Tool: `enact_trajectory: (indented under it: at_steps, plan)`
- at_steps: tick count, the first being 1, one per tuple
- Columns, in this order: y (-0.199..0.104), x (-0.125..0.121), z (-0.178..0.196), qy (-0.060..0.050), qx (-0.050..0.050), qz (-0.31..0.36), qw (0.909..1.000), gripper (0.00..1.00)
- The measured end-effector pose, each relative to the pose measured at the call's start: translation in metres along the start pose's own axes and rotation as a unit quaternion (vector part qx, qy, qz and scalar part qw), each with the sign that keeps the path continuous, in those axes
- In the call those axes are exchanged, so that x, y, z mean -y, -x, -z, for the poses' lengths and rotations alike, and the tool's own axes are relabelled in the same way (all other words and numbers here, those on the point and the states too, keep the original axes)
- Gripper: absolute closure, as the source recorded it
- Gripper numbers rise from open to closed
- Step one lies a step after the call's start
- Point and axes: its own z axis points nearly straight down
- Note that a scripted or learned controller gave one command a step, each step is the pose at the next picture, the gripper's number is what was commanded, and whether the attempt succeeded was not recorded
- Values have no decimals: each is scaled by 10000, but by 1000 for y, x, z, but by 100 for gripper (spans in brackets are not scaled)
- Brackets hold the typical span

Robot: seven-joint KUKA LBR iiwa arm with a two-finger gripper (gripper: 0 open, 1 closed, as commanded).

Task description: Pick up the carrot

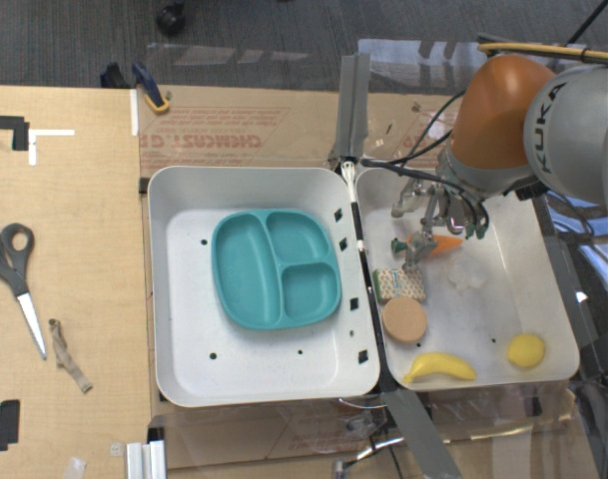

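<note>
At the near edge of the right bin (558, 297) I see a yellow banana (440, 368) lying on the floor of the bin, and to its right, apart from it, a small yellow lemon (526, 350). A little farther in, a round tan disc (404, 320) lies close to the wall between the two bins. Just behind it, and touching it as far as I can see, is a small patterned block (397, 285).

Next comes the hand (420, 249) of my arm (543, 118), which reaches in from the right and points down into the far half of the right bin. The carrot (445, 246) lies there on the bin floor, a short orange piece, right beside the hand on its right side. The metal parts and cables cover the tips, so I cannot tell if the hand is apart or together. It seems to me that the carrot is beside the hand and not inside it, but the view is poor at this place.

In the left bin (174, 297) a teal plate (277, 267) with three compartments lies flat, near the middle.

On the tabletop (64, 228) at the left, a pair of scissors (16, 277) lies well apart from the bins, and a small strip of tape (69, 352) lies near it. At the far side, a blue clamp (149, 85) sits at the edge of the board.
</note>
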Motion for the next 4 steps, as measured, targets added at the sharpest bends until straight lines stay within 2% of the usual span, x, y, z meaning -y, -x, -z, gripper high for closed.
enact_trajectory:
  at_steps: [1, 2, 3, 4]
  plan:
    - [-3, 75, 0, -5, 7, -1343, 9909, 0]
    - [-1, 16, 0, -3, -1, -2336, 9723, 0]
    - [-23, 16, -1, -9, -11, -4510, 8925, 0]
    - [-21, 16, 9, -12, 9, -4496, 8932, 100]
